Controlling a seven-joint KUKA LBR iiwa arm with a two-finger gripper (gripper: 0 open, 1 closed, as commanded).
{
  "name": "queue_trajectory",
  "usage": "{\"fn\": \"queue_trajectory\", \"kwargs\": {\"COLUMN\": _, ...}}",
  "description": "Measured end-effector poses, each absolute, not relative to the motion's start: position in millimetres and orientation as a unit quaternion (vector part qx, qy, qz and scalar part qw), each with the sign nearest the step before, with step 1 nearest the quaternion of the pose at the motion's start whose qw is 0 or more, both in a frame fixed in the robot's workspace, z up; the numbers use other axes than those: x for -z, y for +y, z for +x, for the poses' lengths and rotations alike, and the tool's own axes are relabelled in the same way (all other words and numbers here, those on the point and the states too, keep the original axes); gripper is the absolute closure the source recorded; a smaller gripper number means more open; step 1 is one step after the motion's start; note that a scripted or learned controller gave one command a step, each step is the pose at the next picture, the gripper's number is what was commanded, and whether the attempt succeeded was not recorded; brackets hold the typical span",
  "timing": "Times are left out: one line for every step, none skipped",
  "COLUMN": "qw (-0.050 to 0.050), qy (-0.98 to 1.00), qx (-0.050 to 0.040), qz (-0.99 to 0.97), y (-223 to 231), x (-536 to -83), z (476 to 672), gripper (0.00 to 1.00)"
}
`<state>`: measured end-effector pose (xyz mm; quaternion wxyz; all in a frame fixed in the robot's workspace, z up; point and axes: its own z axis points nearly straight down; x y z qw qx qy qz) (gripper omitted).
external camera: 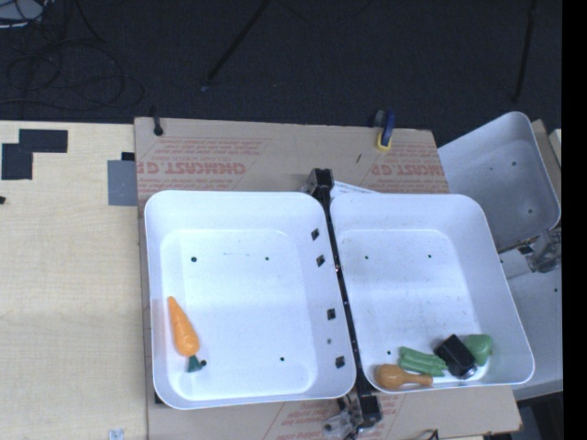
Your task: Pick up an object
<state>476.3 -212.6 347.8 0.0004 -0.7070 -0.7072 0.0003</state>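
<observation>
Objects for picking lie in both bins. At the lower left of the frame, the left bin [234, 211] holds an orange toy carrot [182, 328] near its left wall, lengthwise up and down the picture, with a small dark green tip [194, 364] at its lower end. The rest of that bin's floor shows a few small dark dots.

At the lower right of the frame, the right bin [413, 211] has a small cluster against its lower wall: a green pod-like piece [421, 361], a black block [456, 355] lying partly over a rounded green piece [479, 345], and a tan pear-shaped piece [399, 378] just below and to the left of the pod. These four lie close together, touching or nearly so; which ones actually touch cannot be told.

The bins sit side by side on a sheet of brown cardboard [275, 159] with red printing, laid on the pale wooden counter [64, 291]. A dark clip strip [332, 282] runs between the bins. A grey metal plate [500, 168] sits at the right edge of the frame, above the right bin. The pincer's state cannot be told.
</observation>
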Motion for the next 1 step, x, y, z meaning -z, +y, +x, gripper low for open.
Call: {"fn": "queue_trajectory", "kwargs": {"qw": 0.004, "qy": -0.709, "qx": -0.0019, "qz": -0.705, "y": -211.1, "x": -243.2, "z": 528.1, "gripper": 1.00}}
